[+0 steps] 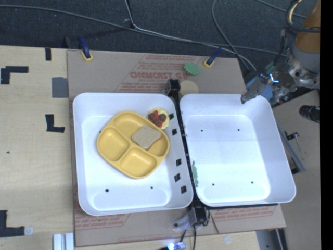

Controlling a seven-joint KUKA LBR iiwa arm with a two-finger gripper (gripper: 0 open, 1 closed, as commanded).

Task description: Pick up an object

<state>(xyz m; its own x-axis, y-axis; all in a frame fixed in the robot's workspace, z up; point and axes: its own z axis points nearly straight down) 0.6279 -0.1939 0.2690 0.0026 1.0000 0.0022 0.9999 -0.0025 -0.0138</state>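
The two white bins sit side by side on the worktop (31, 155), which is pale wood with a brown cardboard sheet (151, 72) under the bins. Near to far in the left bin (86, 191): its front part is bare white floor with a couple of small dark dots, then comes a yellow divided plate (125, 145) lying flat and turned at a slant. A tan square slice, like a piece of toast (146, 136), lies on the plate across the ridges where its sections meet. Just behind the plate's far right corner, touching or nearly touching it, is a small yellow item with dark red pieces (158, 117), close to the bin's right wall.

The right bin (234, 155) shows white floor with small dark dots; a thin green scrap (194, 171) lies along its left wall by the seam between the bins.

Beyond the bins, a small green round piece (191, 68) rests on the cardboard, and blue-and-yellow clamps (84, 50) grip its far edge.

The claw (250, 94) hangs at the far right corner of the right bin, well apart from the plate and its load. Whether it is spread or pressed together I cannot tell; nothing visible sits in it.
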